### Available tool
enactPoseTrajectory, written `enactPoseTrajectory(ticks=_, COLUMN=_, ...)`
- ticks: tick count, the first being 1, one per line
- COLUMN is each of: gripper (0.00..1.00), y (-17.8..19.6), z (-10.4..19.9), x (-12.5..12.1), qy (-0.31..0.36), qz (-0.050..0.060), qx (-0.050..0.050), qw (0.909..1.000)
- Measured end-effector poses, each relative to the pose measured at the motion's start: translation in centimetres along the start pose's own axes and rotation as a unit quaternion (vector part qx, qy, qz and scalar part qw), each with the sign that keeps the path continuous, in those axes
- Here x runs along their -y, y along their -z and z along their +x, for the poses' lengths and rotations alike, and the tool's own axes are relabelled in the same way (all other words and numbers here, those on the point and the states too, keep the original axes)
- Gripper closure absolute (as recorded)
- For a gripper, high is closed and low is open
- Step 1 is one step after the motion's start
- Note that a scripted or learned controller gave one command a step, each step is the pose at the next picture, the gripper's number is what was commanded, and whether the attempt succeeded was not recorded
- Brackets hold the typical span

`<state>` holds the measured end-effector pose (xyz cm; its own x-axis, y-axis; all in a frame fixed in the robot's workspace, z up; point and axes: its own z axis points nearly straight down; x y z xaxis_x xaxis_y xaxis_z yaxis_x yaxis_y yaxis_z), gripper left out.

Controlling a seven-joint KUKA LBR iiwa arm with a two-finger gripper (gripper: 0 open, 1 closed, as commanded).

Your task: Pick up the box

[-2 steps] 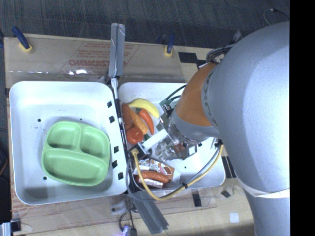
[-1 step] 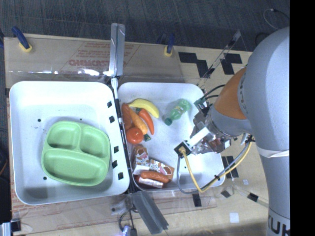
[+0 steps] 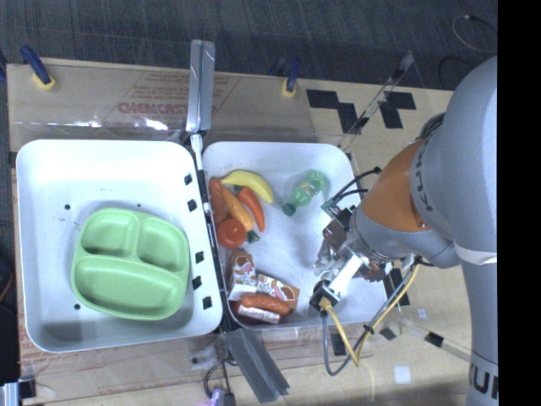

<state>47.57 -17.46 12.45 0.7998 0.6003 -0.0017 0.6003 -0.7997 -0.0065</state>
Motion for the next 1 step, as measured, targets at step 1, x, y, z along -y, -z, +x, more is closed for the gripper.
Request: enactPoseTrajectory(ticks=1, gripper=1.0, y=-1.0, z=3.78, x=3.1, qy=0.069, qz=0.0, qx=0.0, qw=0.9976)
